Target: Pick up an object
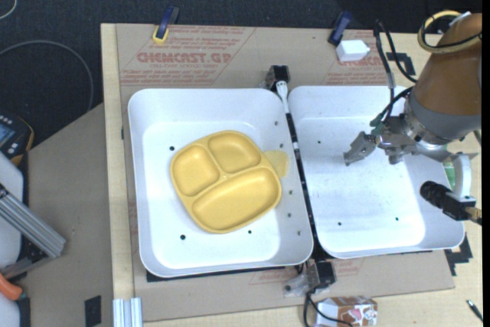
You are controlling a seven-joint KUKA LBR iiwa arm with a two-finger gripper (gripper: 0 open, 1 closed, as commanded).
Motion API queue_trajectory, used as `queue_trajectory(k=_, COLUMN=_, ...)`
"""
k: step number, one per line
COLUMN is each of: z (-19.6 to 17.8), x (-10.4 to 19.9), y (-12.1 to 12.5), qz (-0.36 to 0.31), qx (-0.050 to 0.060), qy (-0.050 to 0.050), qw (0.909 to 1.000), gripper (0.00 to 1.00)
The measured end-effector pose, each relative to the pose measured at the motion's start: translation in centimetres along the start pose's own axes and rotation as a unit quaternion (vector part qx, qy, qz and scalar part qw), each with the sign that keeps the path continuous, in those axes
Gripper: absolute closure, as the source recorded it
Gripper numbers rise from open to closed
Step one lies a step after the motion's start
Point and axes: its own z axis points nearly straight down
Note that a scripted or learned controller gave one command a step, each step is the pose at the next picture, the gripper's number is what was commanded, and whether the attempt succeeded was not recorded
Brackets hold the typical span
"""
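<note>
A yellow plate (pixel 227 181) with 3 compartments lies flat in the left bin (pixel 145 165), roughly at its middle, with bare white floor between it and the bin's wall on every side except where a pale yellow tab at its right edge comes near the divide between the 2 bins. The right bin (pixel 367 226) lies just beside the left one, their rims touching along a dark strip. The gripper (pixel 369 148) hangs over the upper middle of the right bin, well apart from the plate; whether its fingers are spread or closed cannot be told, and nothing is seen between them. The arm (pixel 448 80) enters above the right bin's far corner. Both bins sit on a brown board (pixel 199 50) bearing red lettering. A small white block (pixel 352 50) lies on the board beyond the right bin. Dark carpet surrounds the bench.
</note>
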Motion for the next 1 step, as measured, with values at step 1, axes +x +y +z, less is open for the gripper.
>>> queue_trajectory(k=1, z=-6.15, x=10.03, y=-3.66, qz=-0.006, qx=-0.003, qy=0.002, qw=1.0000, gripper=0.00)
